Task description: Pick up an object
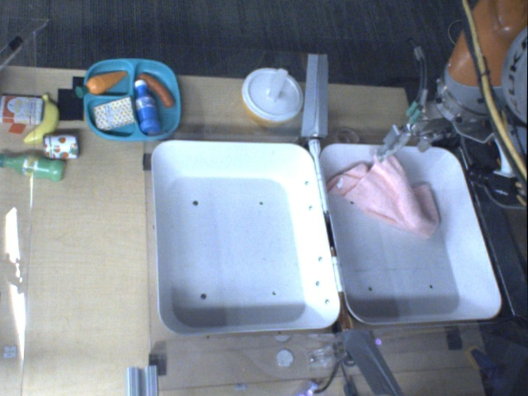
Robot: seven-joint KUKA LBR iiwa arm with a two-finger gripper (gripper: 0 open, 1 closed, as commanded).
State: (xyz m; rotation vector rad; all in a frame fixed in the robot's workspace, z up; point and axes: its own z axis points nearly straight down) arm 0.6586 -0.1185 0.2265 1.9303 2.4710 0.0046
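A pink cloth (398,200) lies in the back half of the right bin (412,287), crumpled, with one corner drawn up into a peak at its far side. My gripper (389,150) hangs over the bin's back edge, right at that peak. Its thin fingers are pinched on the raised corner of the cloth. The rest of the cloth trails down and to the right onto the bin floor. The grey arm with its orange band (487,15) comes in from the upper right.
The left bin (239,246) sits beside the right one, with a metal rail (314,97) behind the seam. On the bench behind stand a white lidded cup (272,96) and a teal tray of toy food (132,97). A banana (43,120), a can (61,146) and a green bottle (33,167) are at far left.
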